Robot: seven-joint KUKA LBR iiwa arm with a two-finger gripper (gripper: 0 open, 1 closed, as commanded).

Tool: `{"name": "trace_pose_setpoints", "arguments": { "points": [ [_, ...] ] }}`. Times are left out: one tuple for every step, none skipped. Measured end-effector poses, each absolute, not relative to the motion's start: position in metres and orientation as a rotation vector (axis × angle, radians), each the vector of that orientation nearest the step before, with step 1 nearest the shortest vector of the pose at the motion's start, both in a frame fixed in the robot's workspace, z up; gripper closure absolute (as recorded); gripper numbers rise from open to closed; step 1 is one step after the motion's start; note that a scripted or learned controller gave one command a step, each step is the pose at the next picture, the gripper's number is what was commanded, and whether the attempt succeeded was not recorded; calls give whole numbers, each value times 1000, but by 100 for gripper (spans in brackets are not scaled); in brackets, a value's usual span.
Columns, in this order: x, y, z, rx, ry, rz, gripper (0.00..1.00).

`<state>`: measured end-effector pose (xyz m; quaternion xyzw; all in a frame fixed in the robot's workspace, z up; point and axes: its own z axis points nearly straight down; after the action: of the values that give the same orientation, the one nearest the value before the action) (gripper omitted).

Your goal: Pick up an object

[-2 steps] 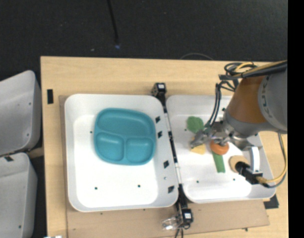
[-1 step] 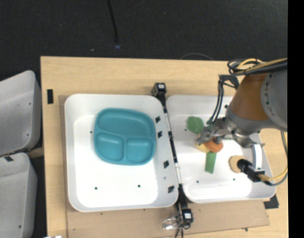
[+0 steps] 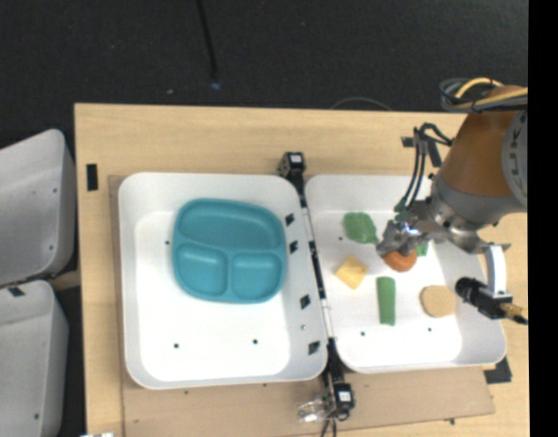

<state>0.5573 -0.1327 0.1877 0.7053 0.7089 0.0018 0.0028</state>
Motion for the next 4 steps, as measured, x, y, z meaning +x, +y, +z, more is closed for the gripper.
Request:
{"name": "trace_pose_setpoints", "arguments": {
  "points": [
    [561, -128, 251, 2212, 2220, 7, 100],
    [562, -129, 302, 2213, 2222, 6, 100],
    [584, -79, 282, 2215, 2227, -1, 100],
    [611, -34, 270, 2213, 2226, 2, 100]
  ]
}}
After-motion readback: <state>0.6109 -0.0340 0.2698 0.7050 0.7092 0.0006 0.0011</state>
